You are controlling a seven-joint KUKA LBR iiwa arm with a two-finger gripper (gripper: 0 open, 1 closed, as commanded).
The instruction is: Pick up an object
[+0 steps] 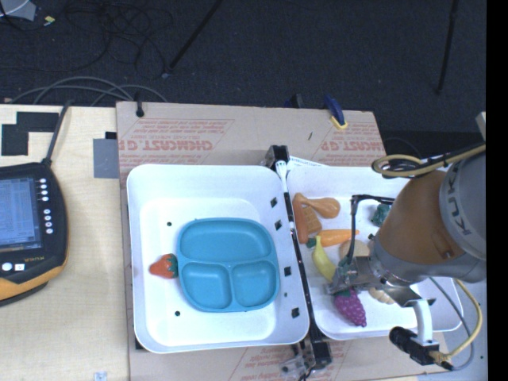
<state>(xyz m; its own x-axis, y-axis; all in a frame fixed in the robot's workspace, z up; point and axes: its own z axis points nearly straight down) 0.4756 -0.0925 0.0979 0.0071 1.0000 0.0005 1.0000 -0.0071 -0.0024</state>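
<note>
My gripper (348, 277) is low in the right bin (361, 187), beneath the orange-banded wrist that reaches in from the right. It hangs just above a purple bunch of grapes (352, 309) and right beside a yellow banana (322, 261). An orange carrot (336, 236) lies just behind it. Further back sits a brown drumstick-shaped toy (316, 207), and an orange piece (302, 225) lies along the bin's left wall. A teal object (382, 211) peeks out by the arm. The arm hides the right half of this bin.
The left bin (151, 205) holds a blue divided plate (228, 262) with a red strawberry (165, 266) at its left side. A tablet controller (28, 221) lies on the bench at far left. Cables loop at the arm's upper right.
</note>
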